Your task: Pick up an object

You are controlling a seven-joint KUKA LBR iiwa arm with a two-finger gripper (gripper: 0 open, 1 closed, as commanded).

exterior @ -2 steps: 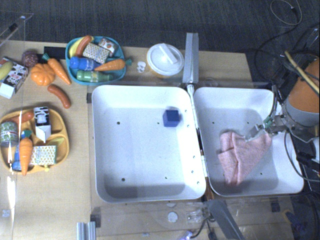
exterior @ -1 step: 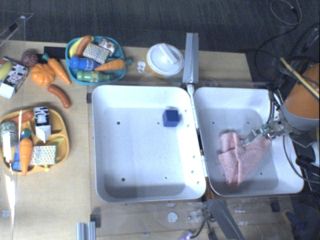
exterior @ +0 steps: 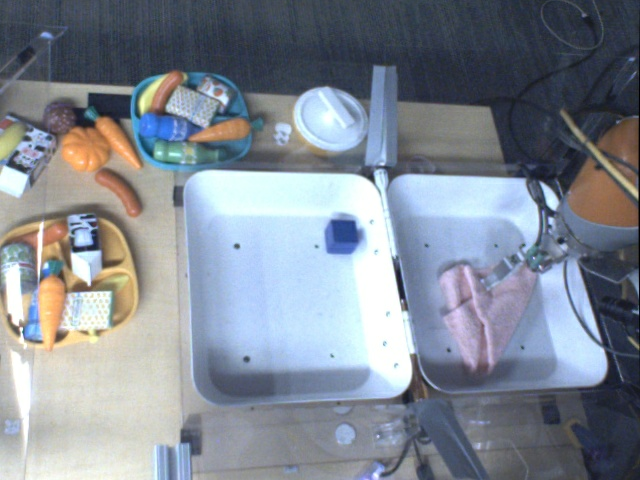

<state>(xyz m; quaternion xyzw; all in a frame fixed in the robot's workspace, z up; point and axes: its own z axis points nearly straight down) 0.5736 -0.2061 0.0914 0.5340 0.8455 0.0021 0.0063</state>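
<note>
One tool (exterior: 503, 273) at right-centre of frame, low in right bin (exterior: 570, 373), tips on upper edge of pink cloth (exterior: 482, 313); aperture not resolvable, cannot tell whether wide, narrow or gripping. Cloth crumpled, centre-right of frame, lying on bin floor. Blue cube (exterior: 342, 235) in left bin (exterior: 215, 368), upper right part, well apart from tool. Toy food in dishes along left of desk (exterior: 100, 398).

Pink cloth (exterior: 483, 313): soft, crumpled, lying flat in the right bin (exterior: 440, 208), toward its near side, one corner drawn up toward the right. Small blue block (exterior: 342, 235): squarish, resting alone in the left bin (exterior: 230, 298), upper right part.
</note>
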